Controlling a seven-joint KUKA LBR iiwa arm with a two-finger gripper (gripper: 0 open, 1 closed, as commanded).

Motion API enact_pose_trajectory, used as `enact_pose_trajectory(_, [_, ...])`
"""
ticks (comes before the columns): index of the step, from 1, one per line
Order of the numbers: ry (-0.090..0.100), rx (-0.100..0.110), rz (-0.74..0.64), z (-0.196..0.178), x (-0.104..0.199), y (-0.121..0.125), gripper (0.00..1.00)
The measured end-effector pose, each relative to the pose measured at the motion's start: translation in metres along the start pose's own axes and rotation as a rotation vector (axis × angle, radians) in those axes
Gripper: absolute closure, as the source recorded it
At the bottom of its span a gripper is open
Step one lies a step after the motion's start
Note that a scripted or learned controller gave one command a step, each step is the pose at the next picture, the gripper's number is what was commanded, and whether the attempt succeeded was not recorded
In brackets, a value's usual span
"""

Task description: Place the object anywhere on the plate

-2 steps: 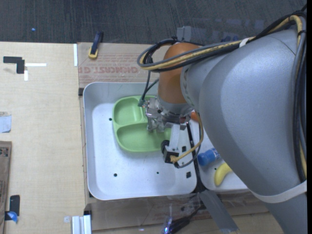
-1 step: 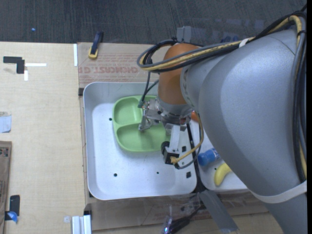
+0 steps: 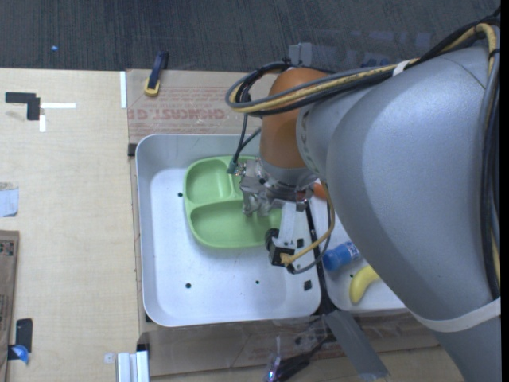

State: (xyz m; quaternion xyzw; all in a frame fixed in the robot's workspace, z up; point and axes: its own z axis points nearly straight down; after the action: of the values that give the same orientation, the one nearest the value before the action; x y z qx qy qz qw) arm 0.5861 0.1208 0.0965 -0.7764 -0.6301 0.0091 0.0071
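Now, operator — your readings:
Arm (image 3: 398, 150): it reaches in from your right, its orange band (image 3: 282, 126) above the left bin (image 3: 159, 293).
Gripper (image 3: 256, 201): over the right edge of the green plate (image 3: 215, 205); you cannot tell its opening or its hold.
Plate: divided, lying in the left bin.
Objects: a yellow piece (image 3: 362, 283) and a blue one (image 3: 340, 257) — both in the right bin (image 3: 382, 301), beside the arm.
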Motion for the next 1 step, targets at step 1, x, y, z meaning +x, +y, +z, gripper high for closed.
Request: enact_pose_trajectory(1, [-0.008,0.007,0.167,-0.013,0.0098,0.0089,1.0])
